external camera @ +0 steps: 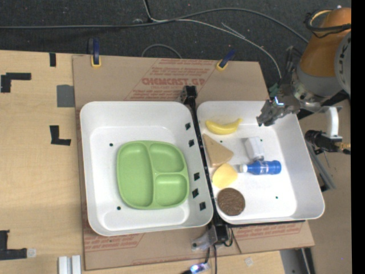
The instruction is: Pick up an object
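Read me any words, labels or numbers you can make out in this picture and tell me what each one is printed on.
"CHEMCAST GP": red print on the brown cardboard sheet under the bins; its last letters are partly hidden.
More red print lines on that sheet's front edge: too small to read.
Blue bottle in the right bin: no label text legible.

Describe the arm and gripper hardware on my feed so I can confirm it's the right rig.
The arm is grey with a broad orange band above the wrist. The wrist section is metallic grey with dark fittings. The gripper is small, dark and two-fingered. A white bracket with a black part sits beside the wrist. Thin cables loop around the orange band.
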`<state>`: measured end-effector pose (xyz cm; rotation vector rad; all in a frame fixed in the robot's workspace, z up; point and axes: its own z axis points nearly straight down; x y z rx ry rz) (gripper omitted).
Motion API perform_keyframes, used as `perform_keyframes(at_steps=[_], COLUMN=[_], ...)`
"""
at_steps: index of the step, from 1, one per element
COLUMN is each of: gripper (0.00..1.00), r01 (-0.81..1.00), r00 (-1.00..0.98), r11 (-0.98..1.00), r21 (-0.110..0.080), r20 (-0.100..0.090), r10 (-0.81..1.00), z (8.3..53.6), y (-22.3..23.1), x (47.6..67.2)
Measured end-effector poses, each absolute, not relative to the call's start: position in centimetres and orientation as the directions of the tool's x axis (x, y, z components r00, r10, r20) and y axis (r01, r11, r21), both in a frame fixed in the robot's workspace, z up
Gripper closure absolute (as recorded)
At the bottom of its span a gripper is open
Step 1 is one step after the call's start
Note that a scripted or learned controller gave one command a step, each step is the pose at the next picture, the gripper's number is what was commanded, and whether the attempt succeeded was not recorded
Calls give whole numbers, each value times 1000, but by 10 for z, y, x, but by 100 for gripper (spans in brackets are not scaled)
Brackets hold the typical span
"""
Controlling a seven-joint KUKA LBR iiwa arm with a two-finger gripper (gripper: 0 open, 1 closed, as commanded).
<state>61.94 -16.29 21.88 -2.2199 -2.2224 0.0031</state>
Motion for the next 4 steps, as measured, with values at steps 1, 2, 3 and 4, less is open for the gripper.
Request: perform_keyframes(at_steps=[1, 2, 3, 4], gripper=[100, 100, 100, 100], r01=[1000, 1000, 1000, 1000], r00=[-5, -7, -6, -7], r11=[5, 7, 6, 7], r21=[-1, -3, -1, -3], r20=[1, 2, 1, 1], r10=[1000, 1000, 1000, 1000], z=[223, 217, 220, 212], y=[-105, -43, 9, 65], x=[602, 596, 597, 589])
